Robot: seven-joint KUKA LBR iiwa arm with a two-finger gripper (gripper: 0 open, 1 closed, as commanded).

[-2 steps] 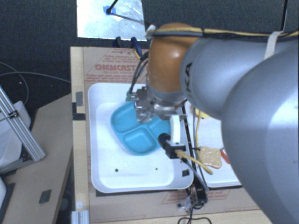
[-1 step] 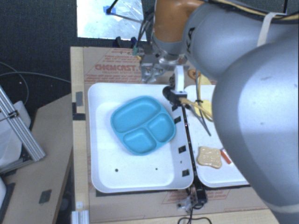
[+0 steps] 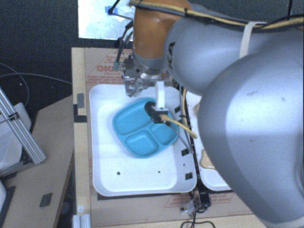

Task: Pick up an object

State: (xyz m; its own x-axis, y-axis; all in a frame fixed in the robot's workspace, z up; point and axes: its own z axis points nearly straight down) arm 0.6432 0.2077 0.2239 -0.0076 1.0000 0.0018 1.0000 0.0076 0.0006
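A light blue divided plate [image 3: 142,129] with three compartments lies tilted in the left white bin [image 3: 137,179], towards its far half. My gripper [image 3: 135,89] hangs over the bin's far side, just above the plate's far left rim. Nothing shows in its grasp. The wrist and the big grey arm cover the plate's far right corner.
The arm [image 3: 237,103] fills the right of the view and hides most of the right bin [image 3: 213,182]. A tan object [image 3: 207,160] peeks out at that bin's left edge. The near half of the left bin is bare white floor.
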